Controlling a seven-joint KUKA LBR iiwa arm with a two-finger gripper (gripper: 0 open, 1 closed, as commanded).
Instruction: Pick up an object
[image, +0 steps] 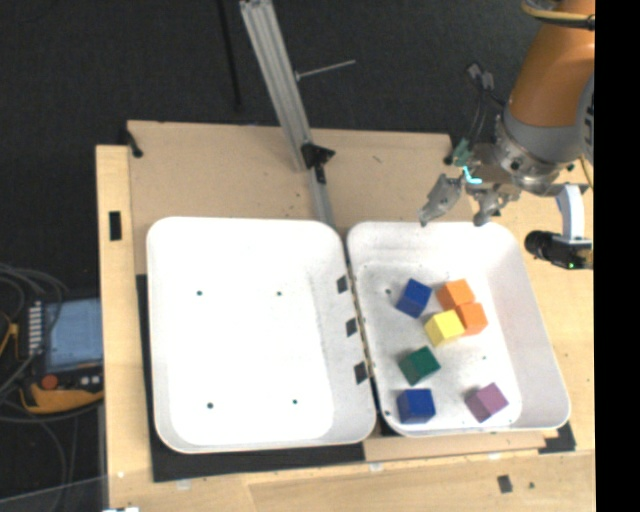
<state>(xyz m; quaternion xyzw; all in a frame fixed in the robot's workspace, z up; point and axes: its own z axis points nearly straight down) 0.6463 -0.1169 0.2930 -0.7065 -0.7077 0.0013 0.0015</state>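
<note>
Bench carries two white bins. Landmark: right bin. Left bin sits touching its left side, nothing in it but a few dark dots.

Arm enters from the right, orange band above the wrist, held over the right bin's far rim. Gripper hangs just past that far rim, above the far wall, fingers spread wide with nothing between them.

Cubes all lie inside the right bin. Cluster near its middle: blue cube on the left, orange cube beside it, a second orange cube touching the yellow cube. Green cube sits nearer the front, apart from the cluster. Along the front wall: second blue cube and purple cube, well apart from each other.

Key relation: every cube lies toward the bin's front from the gripper, so the move is forward and down. Nearest candidates look like the first blue and orange cubes; the blue one has free space on its left side, likely the easier grasp. Cubes have no long axis, so finger alignment matters only against neighbours.
</note>
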